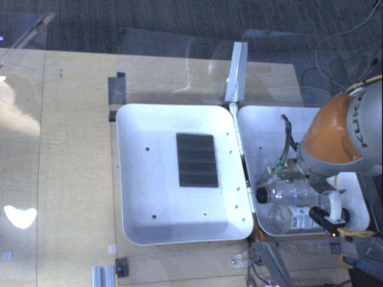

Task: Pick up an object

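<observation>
Reaching in from the right edge of the camera view, the arm (335,133) hangs over the right bin (263,124). Its orange band sits at the middle right of the frame and the gripper (290,175) is low over the bin's lower half. Whether the gripper is open or closed cannot be told, because the wrist covers it from above; nothing can be seen held in it.

Just beneath it a clear bottle (290,194) lies on its side, its black cap (261,194) pointing to the frame's left, close to the wall shared with the left bin (143,178). A second clear bottle (287,220), bearing a label, lies just below the first in the frame, touching it or nearly so, against the bin's lower wall. I judge the capped bottle the likeliest object for this try.

To grasp well, the gripper should close across the bottle's round body, not along it, and on the body's middle rather than the narrow neck. Smooth clear plastic will probably roll or slip if pinched off-centre. The labelled bottle leaves little room on the lower side, so the gripper may land on it or nudge both.

The shared wall and the lower wall hem the two bottles into the right bin's lower left corner. The bin's upper half is bare and gives free room above. A straight lift upward looks safest before any sideways move. The left bin holds a dark ridged block (197,160) at its centre, well apart from the bottles.
</observation>
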Action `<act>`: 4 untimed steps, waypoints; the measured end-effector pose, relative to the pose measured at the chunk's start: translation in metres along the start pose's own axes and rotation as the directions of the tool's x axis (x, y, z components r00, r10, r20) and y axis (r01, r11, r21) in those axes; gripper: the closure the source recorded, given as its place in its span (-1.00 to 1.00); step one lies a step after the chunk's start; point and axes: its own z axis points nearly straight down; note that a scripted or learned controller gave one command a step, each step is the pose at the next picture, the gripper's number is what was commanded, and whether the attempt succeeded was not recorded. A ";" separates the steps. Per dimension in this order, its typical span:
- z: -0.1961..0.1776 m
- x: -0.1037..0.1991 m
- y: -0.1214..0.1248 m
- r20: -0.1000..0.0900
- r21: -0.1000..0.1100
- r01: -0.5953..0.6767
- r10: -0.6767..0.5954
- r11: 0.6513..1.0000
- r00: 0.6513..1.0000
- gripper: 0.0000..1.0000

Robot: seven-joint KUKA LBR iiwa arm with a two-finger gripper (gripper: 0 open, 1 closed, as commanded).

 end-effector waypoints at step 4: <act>-0.040 -0.041 0.004 0.000 0.015 -0.129 0.129 0.992 0.992 -1.00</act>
